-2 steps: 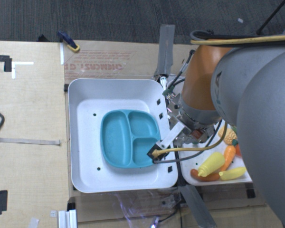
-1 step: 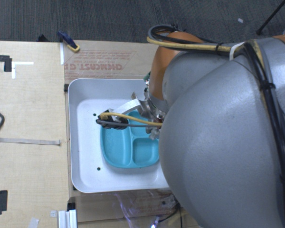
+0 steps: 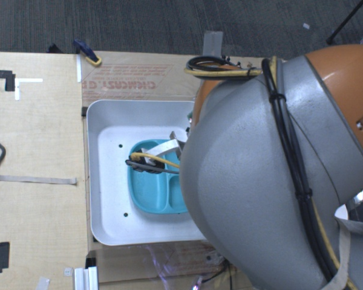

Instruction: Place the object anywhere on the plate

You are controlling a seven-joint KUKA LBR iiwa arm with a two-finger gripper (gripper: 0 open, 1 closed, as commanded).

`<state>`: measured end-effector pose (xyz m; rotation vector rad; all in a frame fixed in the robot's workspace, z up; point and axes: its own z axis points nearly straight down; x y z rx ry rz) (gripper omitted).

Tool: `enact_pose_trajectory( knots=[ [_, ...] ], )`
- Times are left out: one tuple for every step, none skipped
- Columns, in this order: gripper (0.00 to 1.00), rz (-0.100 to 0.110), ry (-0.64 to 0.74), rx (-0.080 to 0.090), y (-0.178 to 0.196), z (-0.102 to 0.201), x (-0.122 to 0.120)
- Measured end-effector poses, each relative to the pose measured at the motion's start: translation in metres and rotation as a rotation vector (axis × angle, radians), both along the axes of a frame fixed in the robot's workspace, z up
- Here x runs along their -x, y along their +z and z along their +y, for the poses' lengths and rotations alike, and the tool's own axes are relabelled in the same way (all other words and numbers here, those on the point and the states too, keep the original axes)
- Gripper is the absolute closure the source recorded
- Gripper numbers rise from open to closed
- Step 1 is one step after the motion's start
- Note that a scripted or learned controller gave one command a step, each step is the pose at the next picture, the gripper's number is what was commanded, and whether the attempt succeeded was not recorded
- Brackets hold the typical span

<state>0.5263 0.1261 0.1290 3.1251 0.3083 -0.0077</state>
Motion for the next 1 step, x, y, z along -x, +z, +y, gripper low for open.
enact_pose_trajectory(
  knots=[
    [1.0, -0.003, 0.001, -0.001, 0.0215, -0.0124, -0.053]
  ],
)
